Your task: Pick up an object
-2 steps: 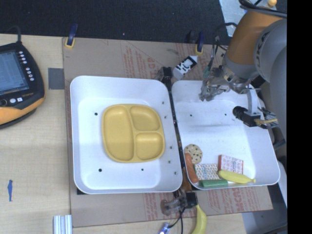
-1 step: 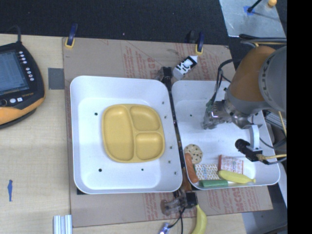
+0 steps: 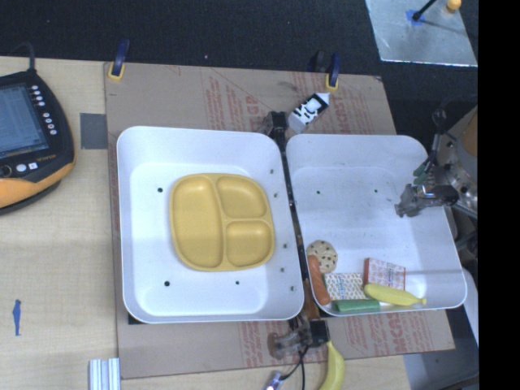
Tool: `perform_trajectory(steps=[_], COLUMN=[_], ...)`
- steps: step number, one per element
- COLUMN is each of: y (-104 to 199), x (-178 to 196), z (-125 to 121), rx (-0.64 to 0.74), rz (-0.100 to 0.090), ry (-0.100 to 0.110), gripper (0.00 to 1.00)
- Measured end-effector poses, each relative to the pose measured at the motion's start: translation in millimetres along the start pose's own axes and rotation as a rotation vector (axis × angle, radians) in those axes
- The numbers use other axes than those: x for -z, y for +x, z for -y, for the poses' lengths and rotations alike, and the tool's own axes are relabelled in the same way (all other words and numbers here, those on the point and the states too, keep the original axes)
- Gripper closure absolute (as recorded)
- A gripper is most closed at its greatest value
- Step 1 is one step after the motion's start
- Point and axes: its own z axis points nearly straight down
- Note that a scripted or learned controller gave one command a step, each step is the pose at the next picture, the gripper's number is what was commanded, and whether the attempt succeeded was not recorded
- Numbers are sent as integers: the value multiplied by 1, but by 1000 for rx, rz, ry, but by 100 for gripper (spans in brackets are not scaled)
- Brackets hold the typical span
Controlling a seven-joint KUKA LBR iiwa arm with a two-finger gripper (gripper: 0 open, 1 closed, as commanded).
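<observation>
Where the gripper (image 3: 410,204) hangs at the right bin's (image 3: 357,165) right edge, finger state unreadable, banana (image 3: 393,296), green marker (image 3: 355,305), carrot (image 3: 318,279), cookie (image 3: 322,255) along near wall, yellow divided plate (image 3: 221,220) in left bin (image 3: 146,299).

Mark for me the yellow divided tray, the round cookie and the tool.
yellow divided tray (image 3: 221,220): camera view, on the ridge between its compartments.
round cookie (image 3: 322,256): camera view, middle of its top face.
tool (image 3: 409,204): camera view, at its tip over the right bin.
</observation>
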Motion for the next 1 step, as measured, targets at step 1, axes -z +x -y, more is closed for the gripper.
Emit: perform_trajectory(steps=[1], y=[1], x=[-1], z=[0], rx=[1], rz=[-1], ry=[1], gripper=[0])
